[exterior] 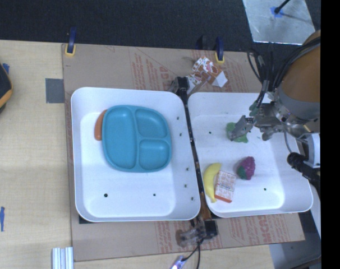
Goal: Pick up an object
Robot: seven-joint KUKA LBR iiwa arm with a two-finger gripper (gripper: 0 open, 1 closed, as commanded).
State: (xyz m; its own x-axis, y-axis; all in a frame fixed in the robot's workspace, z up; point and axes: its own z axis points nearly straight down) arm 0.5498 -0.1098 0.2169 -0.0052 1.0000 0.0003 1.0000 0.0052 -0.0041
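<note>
Gripper [243,129] sits low in the right bin [271,198], over a green object [238,134] near its far side; whether it grips, you cannot tell; centre on it and lift straight, slowly. Count there: one green object, one banana [210,179], one purple fruit [246,167], one packet [225,185]; the left bin [131,203] has one blue tray [137,138].

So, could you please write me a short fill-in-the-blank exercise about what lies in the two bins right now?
1. The blue divided plate lies in the ____ bin as the camera sees it.
2. The banana lies in the right bin beside the ____ packet.
3. The gripper is low over the ____ object in the right bin.
4. The purple object lies to the ____ of the banana in this view.

Missing words: left; red and white; green; right
</note>
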